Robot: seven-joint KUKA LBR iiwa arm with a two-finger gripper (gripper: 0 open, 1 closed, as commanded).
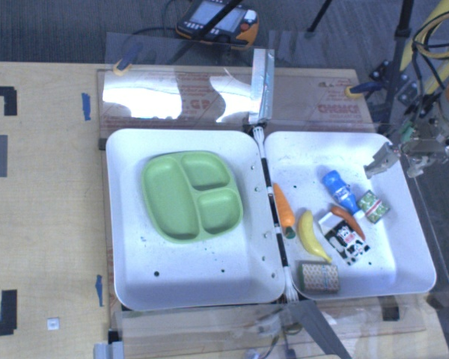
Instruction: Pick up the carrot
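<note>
The carrot (284,208) lies in the right bin (415,275), close against the bin's left wall by the seam between the two bins, with its orange body running lengthwise along that wall and its small green stub at the near end. The gripper (393,157) is seen at the bin's far right edge, well apart from the carrot and above the rim; nothing is seen between its fingers, and how far they are parted cannot be told from this slanted view. For the pick to be done well, the gripper would probably be best brought across the bin, turned so that the fingers close across the carrot's narrow width, and lowered over the thicker middle, since the tapered, smooth body is likely to slip if it is taken near either end. Little room is left on the wall side, so one finger would have to be slid down between carrot and wall. The banana (312,236), yellow and curved, lies just beside the carrot's near end and could be nudged. Further right are a blue bottle (338,190) of glossy plastic, a small green packet (373,206), a black and white item (346,240) and a patterned roll (319,277). In the left bin (127,200) a green sectioned plate (191,194) of matte plastic is set.
</note>
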